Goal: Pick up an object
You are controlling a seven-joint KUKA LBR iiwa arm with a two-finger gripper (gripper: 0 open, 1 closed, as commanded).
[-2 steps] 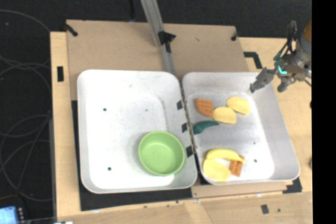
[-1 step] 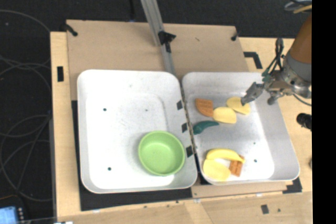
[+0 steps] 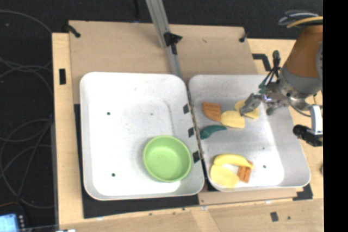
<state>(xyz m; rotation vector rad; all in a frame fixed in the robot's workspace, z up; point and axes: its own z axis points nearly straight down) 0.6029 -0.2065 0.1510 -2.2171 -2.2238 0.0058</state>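
The tool (image 3: 252,106) hangs low in the right bin (image 3: 283,163), just beside a pale yellow piece (image 3: 232,120) and an orange piece (image 3: 212,111); its grip cannot be told. Crowded neighbours could be nudged aside, spoiling the pick.

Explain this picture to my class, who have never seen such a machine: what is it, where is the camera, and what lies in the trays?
The camera looks down at a slant on a bench. The grey and orange robot arm reaches in from the right; its gripper is low over the right bin, at some yellow pieces. Whether it holds anything is unclear. Nearby lie an orange piece, a teal piece and, nearer the front, more yellow and orange items. The left bin holds a green bowl.
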